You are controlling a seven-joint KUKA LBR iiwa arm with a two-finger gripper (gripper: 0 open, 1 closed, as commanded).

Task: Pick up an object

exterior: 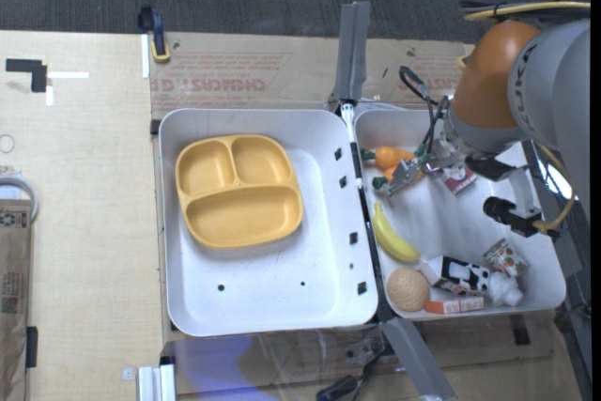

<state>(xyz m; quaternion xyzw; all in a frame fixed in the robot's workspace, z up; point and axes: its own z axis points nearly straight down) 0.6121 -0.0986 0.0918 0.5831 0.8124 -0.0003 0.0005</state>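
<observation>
Our gripper (pixel 402 176) hangs low in the right bin (pixel 549 282), just beside the orange carrot (pixel 392 155); we cannot tell its state. Coming down off-centre, we might nudge the carrot against the wall or bump the banana (pixel 394 237).

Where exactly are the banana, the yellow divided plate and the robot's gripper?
banana (pixel 394 237): camera view, middle of its curved body.
yellow divided plate (pixel 240 191): camera view, the ridge between its compartments.
gripper (pixel 394 184): camera view, between its fingertips.
</observation>
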